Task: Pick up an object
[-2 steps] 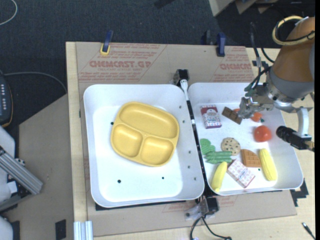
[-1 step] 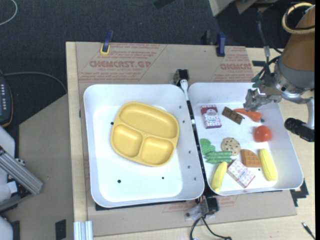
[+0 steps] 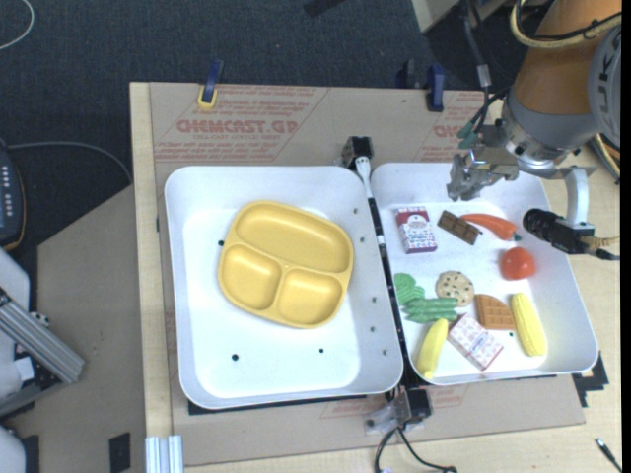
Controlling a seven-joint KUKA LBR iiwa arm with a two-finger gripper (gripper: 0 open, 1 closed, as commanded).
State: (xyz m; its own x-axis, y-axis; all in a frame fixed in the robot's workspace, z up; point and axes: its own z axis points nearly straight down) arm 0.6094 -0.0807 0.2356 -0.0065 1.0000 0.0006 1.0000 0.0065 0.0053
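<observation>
My gripper (image 3: 469,186) hangs over the far end of the right bin (image 3: 582,335), open, with nothing between its fingers. Just below it lie a brown chocolate bar (image 3: 457,227) and an orange carrot (image 3: 490,226). A red-and-white carton (image 3: 416,231) rests to their left and a red tomato (image 3: 518,262) to the right. Nearer the front are a round cookie (image 3: 454,285), green pea pods (image 3: 424,305), a brown waffle (image 3: 494,311), a yellow corn cob (image 3: 527,324), a banana (image 3: 432,346) and a pink-and-white box (image 3: 475,342).
The left bin (image 3: 192,294) holds a yellow divided plate (image 3: 286,264). The two bins meet along a raised rim (image 3: 380,264). Blue clamps (image 3: 209,85) grip the cardboard base at the back edge.
</observation>
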